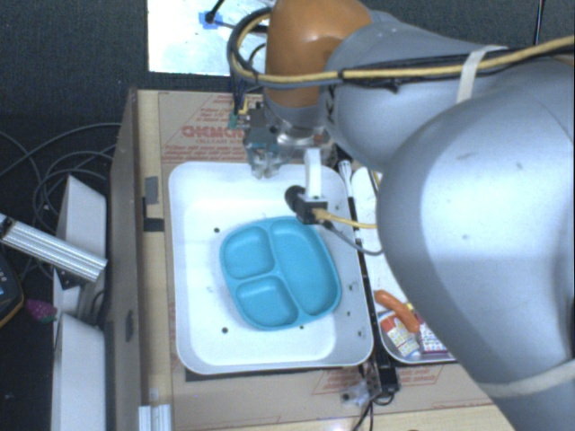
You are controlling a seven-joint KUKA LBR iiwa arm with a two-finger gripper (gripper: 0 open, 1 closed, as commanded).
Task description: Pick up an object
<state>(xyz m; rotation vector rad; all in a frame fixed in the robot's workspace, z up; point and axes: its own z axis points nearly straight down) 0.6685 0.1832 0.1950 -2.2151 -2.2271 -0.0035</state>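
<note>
**Approach to the blue plate: gripper above the far rim**

Landmark: the blue divided plate (280,275), which lies flat in the left bin (202,330), nearer that bin's right wall than its left. It has three compartments, all facing up.

Current state. The gripper (267,164) hangs just beyond the plate's far rim, over bare bin floor, under the orange band (310,39) of the arm (467,196). Its fingertips are blurred and partly masked by the wrist, so how far apart they stand cannot be told. Nothing can be seen between them; judge the gripper as carrying nothing. A black fitting (304,203) with a yellow cable hangs at the plate's far right rim, seemingly touching or just above it.

Other candidates. To the right of the plate, in the second bin (395,348), an orange item (398,308) and a printed packet (429,341) lie partly hidden under the arm.

Recommended procedure, as a judgement:
1. Treat the plate as the nearest target.
2. A flat plate offers no body to pinch. Aim one finger inside the far compartment and one outside the rim.
3. Descend slowly; the smooth rim may slip or the plate may tilt.
4. Keep the cable clear of the rim.
5. Lift only after the rim is seen clamped.
</note>
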